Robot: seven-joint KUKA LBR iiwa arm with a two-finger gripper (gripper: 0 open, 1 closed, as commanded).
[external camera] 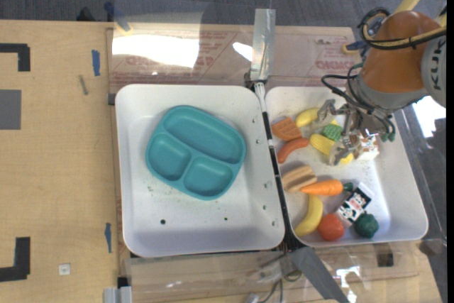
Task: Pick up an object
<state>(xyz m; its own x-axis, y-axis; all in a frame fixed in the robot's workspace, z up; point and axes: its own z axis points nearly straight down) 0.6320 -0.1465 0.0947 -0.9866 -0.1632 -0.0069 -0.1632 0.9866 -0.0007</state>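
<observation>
Arm over the right bin (pixel 408 220), reaching in from its far right side. Gripper (pixel 352 133) is down among the toy food near the bin's far edge, just above a green piece (pixel 332 130) and a yellow piece (pixel 321 145). The fingers are lost in wires and clutter; I cannot tell how they stand or whether they have hold of anything.

Progress, as I judge it: the pick is not done. Nothing is seen lifted clear of the bin. All candidates lie on the bin floor:
- orange wedge (pixel 286 128) and a small yellow fruit (pixel 307 117) toward the far left corner
- carrot (pixel 321 188) mid-bin, hot dog bun (pixel 297 174) just beside it
- banana (pixel 310 216), tomato (pixel 330 227) and dark green piece (pixel 367 225) along the near edge
- black-and-white carton (pixel 352 205) near the tomato

Left to do: close on one item, raise it.

Left bin (pixel 135 223) carries a teal divided plate (pixel 196 151), untouched.

Writing: faint red print on the clear sheet (pixel 177 53) beyond the bins, not legible. Carton markings too small to read.
</observation>
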